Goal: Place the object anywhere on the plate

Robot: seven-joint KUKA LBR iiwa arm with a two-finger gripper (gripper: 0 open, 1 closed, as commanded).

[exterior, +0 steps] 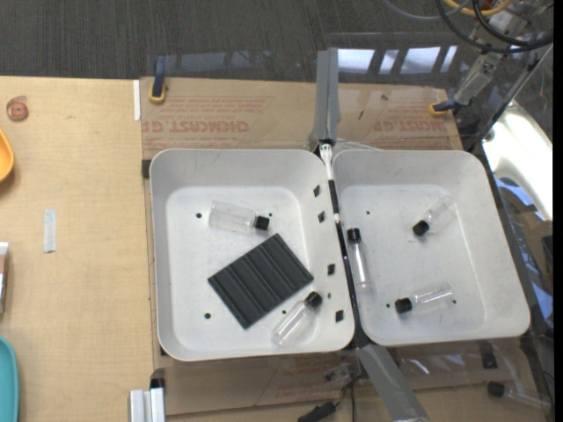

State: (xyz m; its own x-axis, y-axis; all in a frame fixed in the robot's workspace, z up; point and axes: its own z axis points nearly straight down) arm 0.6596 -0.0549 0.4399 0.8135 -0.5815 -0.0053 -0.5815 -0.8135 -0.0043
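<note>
A black ribbed plate (260, 280) lies flat and turned at an angle in the left bin (176, 262). Two clear vials with black caps share that bin. One vial (236, 219) lies just behind the plate. The other vial (296, 317) lies at the plate's front right corner, touching or nearly touching it. The right bin (493, 262) holds three more such vials: one (356, 258) along its left wall, one (433, 218) toward the back, and one (424, 301) near the front.
The bins sit on brown cardboard (237, 117) held by orange clamps (158, 90) at the back. A wooden table (70, 236) lies to the left with small items at its edge. Cables and metal framing (493, 25) crowd the upper right corner.
</note>
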